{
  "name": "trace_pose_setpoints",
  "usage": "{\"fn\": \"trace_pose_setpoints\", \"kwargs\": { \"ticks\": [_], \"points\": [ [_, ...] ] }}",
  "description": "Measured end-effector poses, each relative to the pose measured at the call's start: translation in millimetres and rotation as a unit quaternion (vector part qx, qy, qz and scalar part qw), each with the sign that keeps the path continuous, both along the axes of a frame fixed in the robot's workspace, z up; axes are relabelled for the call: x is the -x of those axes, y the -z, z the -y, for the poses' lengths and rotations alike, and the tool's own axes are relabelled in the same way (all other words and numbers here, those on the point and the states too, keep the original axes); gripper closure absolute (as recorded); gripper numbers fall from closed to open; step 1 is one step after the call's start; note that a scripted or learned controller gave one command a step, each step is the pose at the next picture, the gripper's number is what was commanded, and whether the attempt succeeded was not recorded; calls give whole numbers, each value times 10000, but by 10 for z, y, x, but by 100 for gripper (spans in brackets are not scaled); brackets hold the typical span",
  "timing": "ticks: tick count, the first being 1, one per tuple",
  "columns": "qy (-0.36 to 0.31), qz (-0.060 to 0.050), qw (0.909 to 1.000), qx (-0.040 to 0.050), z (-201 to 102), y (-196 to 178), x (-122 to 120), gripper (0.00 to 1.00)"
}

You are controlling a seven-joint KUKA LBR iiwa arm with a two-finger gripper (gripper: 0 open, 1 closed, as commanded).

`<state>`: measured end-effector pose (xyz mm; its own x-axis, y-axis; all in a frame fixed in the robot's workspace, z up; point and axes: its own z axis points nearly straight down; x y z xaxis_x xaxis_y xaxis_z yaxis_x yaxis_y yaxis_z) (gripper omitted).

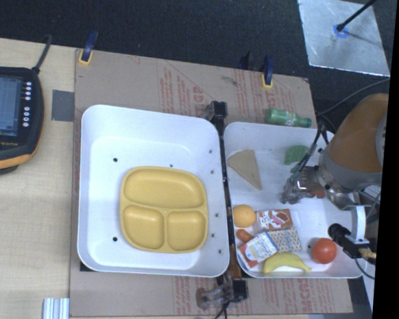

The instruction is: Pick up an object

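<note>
- Farthest to my left sits a teach pendant (6, 123) on the wooden bench (22, 231), well apart from my gripper.
- Next comes the left bin (94, 181), holding a yellow divided plate (163, 209) with three compartments.
- Just past the divide, in the right bin (335, 266), a tan wedge (247, 167) lies to my left.
- Below and left of me sit an orange (244, 215), two snack packets (275, 220), a small carton (260, 247) and a banana (287, 264) by the near rim.
- My gripper (297, 189) hangs over the right bin's floor; whether the fingers are spread or pressed together I cannot tell, and nothing shows between them.
- A green piece (296, 154) lies just above me; a green bottle (289, 118) rests outside the bin, farther up.
- A tomato (324, 250) sits below and to my right.
</note>
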<state>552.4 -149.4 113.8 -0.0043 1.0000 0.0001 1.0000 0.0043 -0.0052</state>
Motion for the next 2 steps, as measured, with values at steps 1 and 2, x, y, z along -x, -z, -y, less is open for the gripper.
{"fn": "trace_pose_setpoints", "kwargs": {
  "ticks": [1,2],
  "points": [
    [4,16,10000,-1,157,204,-650,0],
    [-11,2,10000,1,-582,222,-680,0]
  ]
}}
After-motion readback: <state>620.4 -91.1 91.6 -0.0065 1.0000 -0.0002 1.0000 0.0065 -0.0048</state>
